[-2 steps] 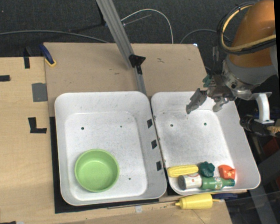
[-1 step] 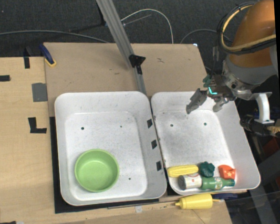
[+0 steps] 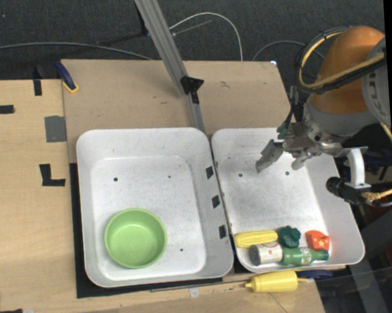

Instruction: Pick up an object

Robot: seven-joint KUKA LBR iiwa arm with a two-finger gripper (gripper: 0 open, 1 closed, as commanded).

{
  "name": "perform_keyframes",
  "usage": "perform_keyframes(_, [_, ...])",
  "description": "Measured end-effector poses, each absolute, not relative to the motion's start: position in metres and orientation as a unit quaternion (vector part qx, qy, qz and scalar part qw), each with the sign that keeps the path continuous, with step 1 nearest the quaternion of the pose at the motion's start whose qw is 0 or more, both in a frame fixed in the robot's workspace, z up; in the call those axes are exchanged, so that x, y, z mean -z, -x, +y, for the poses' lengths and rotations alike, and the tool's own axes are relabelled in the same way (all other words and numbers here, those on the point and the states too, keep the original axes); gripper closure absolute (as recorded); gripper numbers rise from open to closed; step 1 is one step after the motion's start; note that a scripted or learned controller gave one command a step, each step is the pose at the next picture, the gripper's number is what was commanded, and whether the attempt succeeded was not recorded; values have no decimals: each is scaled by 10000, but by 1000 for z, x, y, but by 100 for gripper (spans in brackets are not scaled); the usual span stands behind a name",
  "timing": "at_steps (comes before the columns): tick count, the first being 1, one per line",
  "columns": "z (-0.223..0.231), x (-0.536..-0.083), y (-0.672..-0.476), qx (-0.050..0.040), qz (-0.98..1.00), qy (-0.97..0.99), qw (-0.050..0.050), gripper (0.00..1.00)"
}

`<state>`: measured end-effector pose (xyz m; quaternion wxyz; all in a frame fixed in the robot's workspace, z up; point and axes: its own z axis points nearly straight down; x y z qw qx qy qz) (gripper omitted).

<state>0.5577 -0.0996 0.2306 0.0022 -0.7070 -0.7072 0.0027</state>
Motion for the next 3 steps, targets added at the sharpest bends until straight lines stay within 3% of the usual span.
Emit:
perform_keyframes(2, [-91,-136,-562,-27,-7076,7066,26,0])
perform_keyframes(3, [-90,-148,-563,-11,-7082,7060,16,100])
